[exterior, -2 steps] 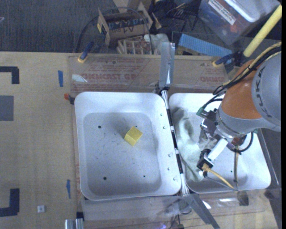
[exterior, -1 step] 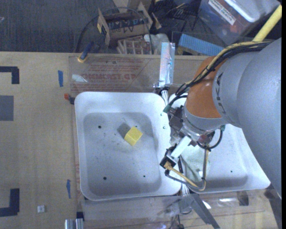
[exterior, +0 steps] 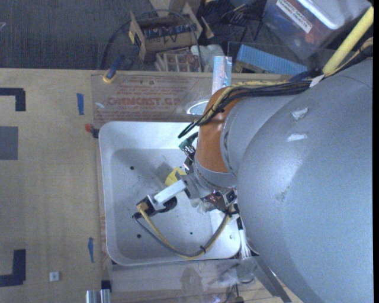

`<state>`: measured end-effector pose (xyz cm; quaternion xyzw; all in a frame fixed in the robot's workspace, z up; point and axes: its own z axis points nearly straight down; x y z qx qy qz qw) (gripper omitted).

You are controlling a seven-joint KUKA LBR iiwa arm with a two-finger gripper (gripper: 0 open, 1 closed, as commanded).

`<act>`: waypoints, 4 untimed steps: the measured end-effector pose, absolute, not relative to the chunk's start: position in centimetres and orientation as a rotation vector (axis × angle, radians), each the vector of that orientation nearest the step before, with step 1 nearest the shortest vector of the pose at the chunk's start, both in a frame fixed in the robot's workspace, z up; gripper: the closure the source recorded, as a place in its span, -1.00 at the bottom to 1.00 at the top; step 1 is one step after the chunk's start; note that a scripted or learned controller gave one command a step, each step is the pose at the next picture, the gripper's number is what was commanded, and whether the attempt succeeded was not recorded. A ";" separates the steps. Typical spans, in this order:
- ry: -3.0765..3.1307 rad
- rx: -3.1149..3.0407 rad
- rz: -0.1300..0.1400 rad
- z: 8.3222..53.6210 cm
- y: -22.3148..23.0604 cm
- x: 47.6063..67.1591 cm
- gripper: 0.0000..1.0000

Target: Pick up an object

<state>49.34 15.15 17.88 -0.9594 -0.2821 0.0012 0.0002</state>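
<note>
Over the white bin (exterior: 121,183), the gripper (exterior: 214,201) hangs near a yellow object (exterior: 175,175).

Robotics lab or workshop. Plywood bench (exterior: 47,177) under white bin (exterior: 112,177); blue tape (exterior: 80,103) and black markers (exterior: 15,97) left of bin; cardboard box (exterior: 163,32) and plastic tub (exterior: 308,18) cluttered beyond it; grey arm (exterior: 308,177) over it.

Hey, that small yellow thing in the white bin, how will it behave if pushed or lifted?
The yellow thing looks small, so probably light. On the smooth white bin floor it may slide when pushed. Mostly hidden, so stiffness is unclear.
</note>
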 end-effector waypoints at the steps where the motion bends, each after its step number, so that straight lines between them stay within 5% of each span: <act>1: -0.660 -3.070 0.007 11.9 15.9 51.1 1.00; 2: -0.393 -3.094 0.035 8.7 21.3 62.2 1.00; 3: -0.329 -3.124 -0.004 19.0 22.3 63.7 1.00; 4: -0.505 -3.101 -0.005 9.0 22.4 55.6 1.00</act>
